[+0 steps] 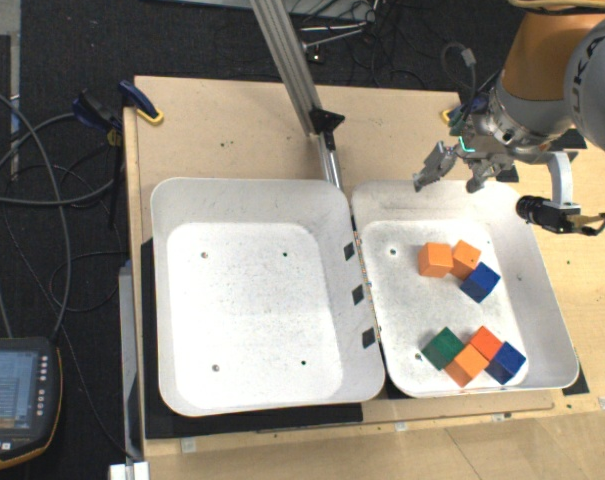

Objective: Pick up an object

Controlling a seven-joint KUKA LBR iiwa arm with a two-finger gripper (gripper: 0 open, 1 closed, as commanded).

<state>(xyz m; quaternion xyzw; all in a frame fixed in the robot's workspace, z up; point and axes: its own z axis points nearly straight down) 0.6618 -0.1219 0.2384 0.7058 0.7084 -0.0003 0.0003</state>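
My gripper point(453, 175) hangs above the far edge of the right bin point(560, 320), fingers spread apart and open, with nothing between them. Below it in that bin lie two orange blocks point(435, 259) side by side, with a blue block point(480, 282) touching them on the near side. Near the bin's front edge a second cluster sits packed together: a green block point(443, 349), an orange block point(468, 366), a red-orange block point(485, 343) and another blue block point(505, 362). The gripper is apart from all of them.
The left bin point(164, 268) lies beside the right one. A slanted metal pole point(292, 58) ends at a black clamp at the bins' far junction. Blue clamps point(132, 98) sit at the bench's far left corner. A tablet pendant point(17, 398) lies off the bench, bottom left.
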